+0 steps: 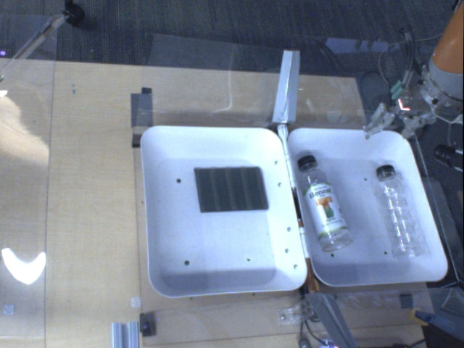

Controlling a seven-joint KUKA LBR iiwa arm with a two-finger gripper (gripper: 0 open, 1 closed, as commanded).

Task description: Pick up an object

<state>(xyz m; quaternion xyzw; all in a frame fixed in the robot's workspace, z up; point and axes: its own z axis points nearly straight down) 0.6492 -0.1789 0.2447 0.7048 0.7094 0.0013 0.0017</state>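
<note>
Labelled bottle [324, 207] and clear bottle [399, 213] lie lengthwise in right bin [362, 270], both below-left of pincer [397, 118] at its far corner; pincer state unclear, apparently holding nothing.

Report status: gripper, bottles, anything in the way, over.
Gripper above right bin's far rim, holding nothing. Labelled bottle and clear bottle both lying in right bin, apart. Path clear.

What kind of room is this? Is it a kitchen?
Probably not a kitchen; it looks like a robot test lab. A workbench holds two white bins, two clear plastic bottles lie in one, and a robot's end effector hangs over it.
</note>
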